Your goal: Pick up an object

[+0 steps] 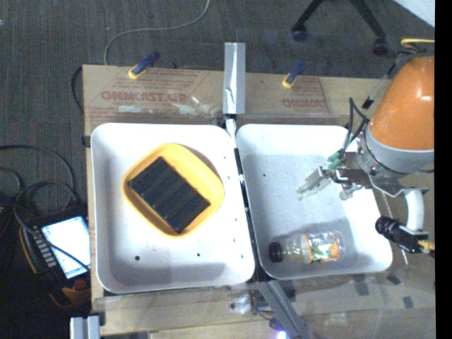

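A clear plastic bottle (308, 247) with a dark cap and an orange-green label lies on its side near the front edge of the right bin (282, 147). A yellow dish (174, 187) holding a black ribbed pad sits in the middle of the left bin (113, 253). My gripper (316, 177) hangs over the right part of the right bin, pointing left, above and behind the bottle. It is open, with nothing between its fingers. The grey arm with its orange band (406, 111) hides the bin's right rim.
A metal bar (234, 76) stands at the back between the two bins. Cardboard with blue-and-yellow clamps (143, 64) lies behind them. A tablet (62, 244) and cables rest on the floor to the left, and a chair base (339, 6) stands at the back.
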Action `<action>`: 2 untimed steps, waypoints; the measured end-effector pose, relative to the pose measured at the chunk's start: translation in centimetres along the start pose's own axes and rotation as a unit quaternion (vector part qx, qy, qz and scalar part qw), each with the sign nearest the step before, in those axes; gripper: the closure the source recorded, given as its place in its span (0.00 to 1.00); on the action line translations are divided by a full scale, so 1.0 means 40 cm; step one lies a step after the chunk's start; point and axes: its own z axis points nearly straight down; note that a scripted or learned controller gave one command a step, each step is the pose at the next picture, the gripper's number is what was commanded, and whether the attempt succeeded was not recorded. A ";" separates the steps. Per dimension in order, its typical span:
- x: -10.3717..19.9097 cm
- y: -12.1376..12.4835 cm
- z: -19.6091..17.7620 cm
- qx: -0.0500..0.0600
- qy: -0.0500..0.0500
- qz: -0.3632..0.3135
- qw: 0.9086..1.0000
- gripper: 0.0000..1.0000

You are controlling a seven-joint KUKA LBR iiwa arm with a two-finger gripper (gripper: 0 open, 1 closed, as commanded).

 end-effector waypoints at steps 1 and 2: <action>-0.108 -0.025 0.201 0.000 0.000 -0.096 0.995 0.00; -0.252 -0.012 0.421 -0.008 -0.003 -0.143 0.990 0.00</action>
